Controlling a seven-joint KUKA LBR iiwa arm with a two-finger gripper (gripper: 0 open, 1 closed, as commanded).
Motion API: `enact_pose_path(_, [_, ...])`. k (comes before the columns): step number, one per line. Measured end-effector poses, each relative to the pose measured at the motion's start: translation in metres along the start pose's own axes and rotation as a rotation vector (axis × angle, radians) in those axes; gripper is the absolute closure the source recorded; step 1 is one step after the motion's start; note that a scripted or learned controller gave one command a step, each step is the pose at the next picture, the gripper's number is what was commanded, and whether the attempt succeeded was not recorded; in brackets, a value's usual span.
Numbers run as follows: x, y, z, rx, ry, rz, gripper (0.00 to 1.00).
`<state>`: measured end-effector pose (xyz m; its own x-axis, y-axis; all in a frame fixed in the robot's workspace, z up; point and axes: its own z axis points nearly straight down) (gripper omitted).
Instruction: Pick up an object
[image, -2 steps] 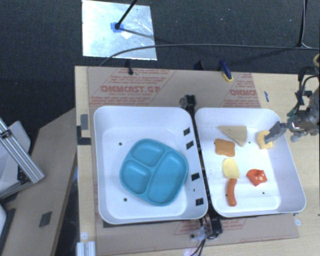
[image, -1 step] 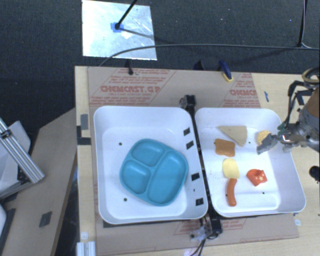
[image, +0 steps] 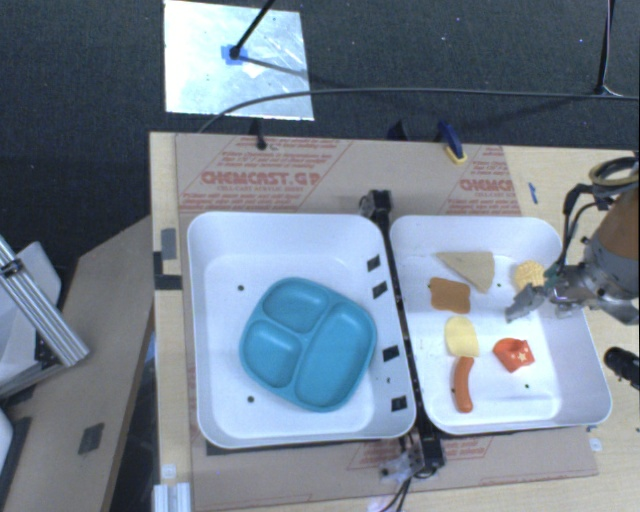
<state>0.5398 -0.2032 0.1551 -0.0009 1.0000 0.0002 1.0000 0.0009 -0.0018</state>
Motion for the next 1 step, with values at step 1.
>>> enact_pose_path(1, [0.0022, -0.0007, 0.0418, 0.001, 0.001, 0.0, 0.0])
